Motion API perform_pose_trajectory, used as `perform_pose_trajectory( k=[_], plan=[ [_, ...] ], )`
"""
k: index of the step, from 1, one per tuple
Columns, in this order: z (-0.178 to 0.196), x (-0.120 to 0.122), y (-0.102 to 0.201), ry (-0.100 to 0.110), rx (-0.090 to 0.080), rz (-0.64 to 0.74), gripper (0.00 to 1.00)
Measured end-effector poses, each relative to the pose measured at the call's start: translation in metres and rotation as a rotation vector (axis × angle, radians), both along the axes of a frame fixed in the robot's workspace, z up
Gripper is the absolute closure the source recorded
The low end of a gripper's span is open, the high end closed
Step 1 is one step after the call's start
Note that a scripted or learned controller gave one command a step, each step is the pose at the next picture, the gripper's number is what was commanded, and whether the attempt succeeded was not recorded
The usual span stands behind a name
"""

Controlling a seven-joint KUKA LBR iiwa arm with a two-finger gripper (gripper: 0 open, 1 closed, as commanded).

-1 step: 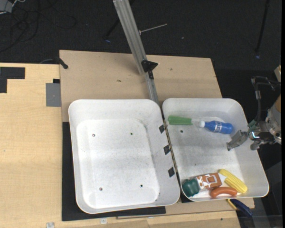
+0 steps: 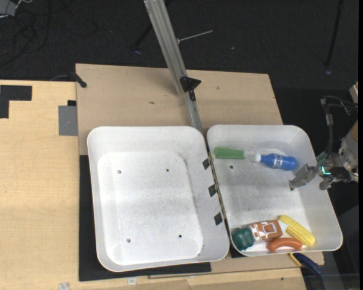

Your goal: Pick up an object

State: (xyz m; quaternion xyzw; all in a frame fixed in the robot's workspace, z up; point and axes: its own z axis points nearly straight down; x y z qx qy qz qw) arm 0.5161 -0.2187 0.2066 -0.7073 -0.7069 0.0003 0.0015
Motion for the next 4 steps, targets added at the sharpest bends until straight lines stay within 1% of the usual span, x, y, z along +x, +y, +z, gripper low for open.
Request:
perform_pose_trajectory(
  k=[1, 2, 3, 4],
  plan=[
    [-0.044, 0.000, -0.001, 0.004, 0.001, 0.000, 0.00],
    [-0.100, -0.011, 0.001, 0.006, 0.002, 0.000, 0.00],
    [-0.115, -0.011, 0.002, -0.001, 0.000, -0.001, 0.00],
    [-0.105, -0.011, 0.001, 0.000, 0.001, -0.006, 1.00]
  ],
)
